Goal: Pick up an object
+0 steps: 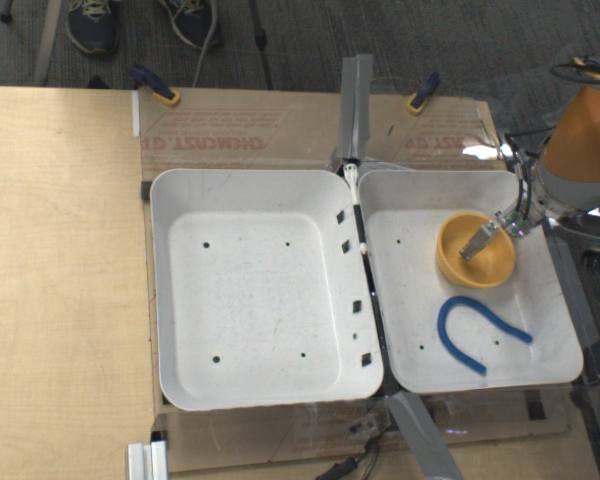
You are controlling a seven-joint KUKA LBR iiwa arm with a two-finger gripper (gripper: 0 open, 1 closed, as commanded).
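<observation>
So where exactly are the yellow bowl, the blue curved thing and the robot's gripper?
yellow bowl (490,266): camera view, on its front inner wall.
blue curved thing (458,309): camera view, top of its bend.
gripper (470,250): camera view, at its fingertips inside the bowl.

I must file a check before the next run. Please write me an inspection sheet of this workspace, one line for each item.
Surface: two shallow white bins side by side, left bin and right bin, on brown cardboard beside a pale wooden board.
Job's things: yellow bowl and curved blue strip, both in the right bin, apart from each other.
Clutter: two clamps with yellow and blue parts at the cardboard's far edge.
End effector: reaching into the yellow bowl; finger state unclear.
Cables: thin wires near the wrist.
Surroundings: grey carpet, a person's shoes, stand legs.
</observation>
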